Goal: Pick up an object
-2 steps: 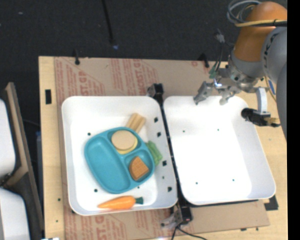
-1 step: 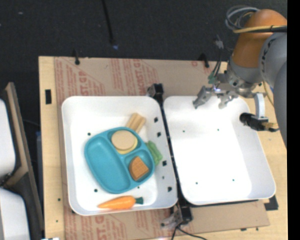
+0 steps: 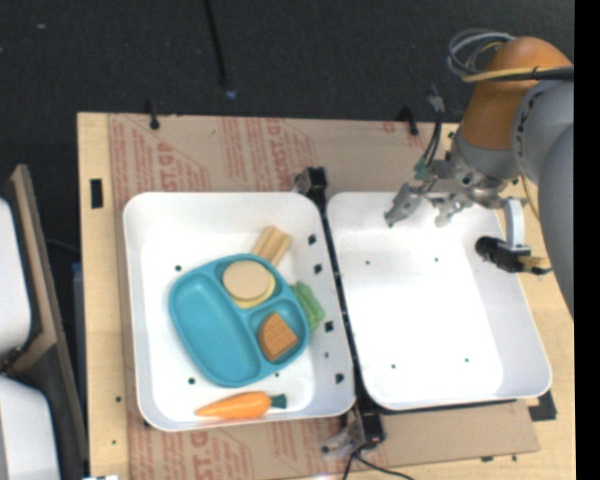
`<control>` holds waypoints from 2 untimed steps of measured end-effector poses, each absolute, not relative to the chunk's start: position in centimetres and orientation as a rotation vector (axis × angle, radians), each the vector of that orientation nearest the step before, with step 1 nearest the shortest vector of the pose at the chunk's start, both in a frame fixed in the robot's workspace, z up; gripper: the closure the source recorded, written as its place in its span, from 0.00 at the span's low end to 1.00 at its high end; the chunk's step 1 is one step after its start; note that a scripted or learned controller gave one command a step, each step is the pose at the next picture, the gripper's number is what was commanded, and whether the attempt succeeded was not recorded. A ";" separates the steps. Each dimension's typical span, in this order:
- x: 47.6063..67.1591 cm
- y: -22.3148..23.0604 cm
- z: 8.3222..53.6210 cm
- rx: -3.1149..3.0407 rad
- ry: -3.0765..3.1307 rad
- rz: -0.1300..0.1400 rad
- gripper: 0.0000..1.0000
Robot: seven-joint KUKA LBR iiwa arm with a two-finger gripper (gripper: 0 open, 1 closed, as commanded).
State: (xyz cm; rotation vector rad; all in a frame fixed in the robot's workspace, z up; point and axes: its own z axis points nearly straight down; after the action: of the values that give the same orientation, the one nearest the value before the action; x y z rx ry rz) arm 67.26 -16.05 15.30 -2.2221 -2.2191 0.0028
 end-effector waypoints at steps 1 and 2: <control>66.9 -16.9 9.8 -2.221 -2.218 0.004 0.00; 65.3 -16.8 16.7 -2.226 -2.224 -0.005 0.00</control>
State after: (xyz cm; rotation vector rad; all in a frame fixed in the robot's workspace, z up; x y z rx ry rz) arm 65.29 -16.76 16.72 -2.2260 -2.2236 -0.0050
